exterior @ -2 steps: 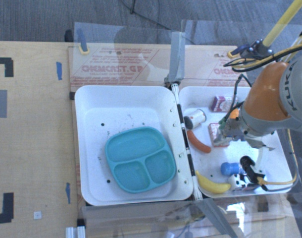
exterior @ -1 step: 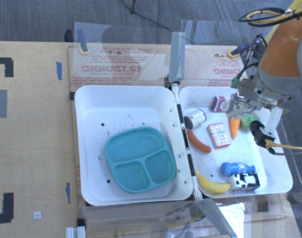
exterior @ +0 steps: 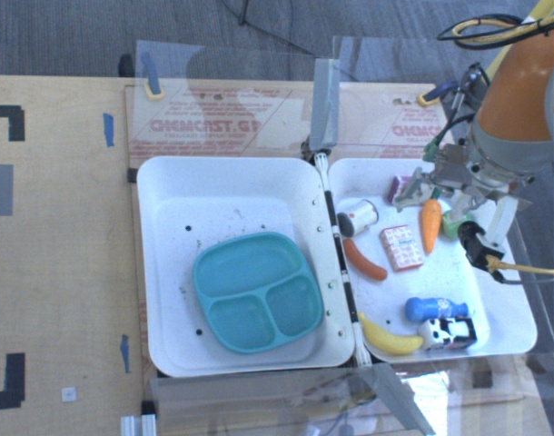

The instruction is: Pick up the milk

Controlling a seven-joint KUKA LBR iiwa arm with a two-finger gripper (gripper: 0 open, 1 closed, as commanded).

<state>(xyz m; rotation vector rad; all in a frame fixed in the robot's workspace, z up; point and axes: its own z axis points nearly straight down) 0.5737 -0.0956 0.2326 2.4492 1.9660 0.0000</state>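
Note:
The milk (exterior: 440, 321) is a small container with a blue top end and a black-and-white cow pattern. It lies on its side near the front of the right bin (exterior: 513, 330). My gripper (exterior: 451, 200) hangs over the back right part of that bin, just above an orange carrot (exterior: 430, 224). It is well behind the milk and apart from it.
A yellow banana (exterior: 389, 338) lies just left of the milk. A pink box (exterior: 401, 247), a red sausage (exterior: 363, 260), a white can (exterior: 359, 216), a purple packet (exterior: 406, 187) and a green item (exterior: 452, 226) share the right bin. A teal divided plate (exterior: 259, 291) sits in the left bin.

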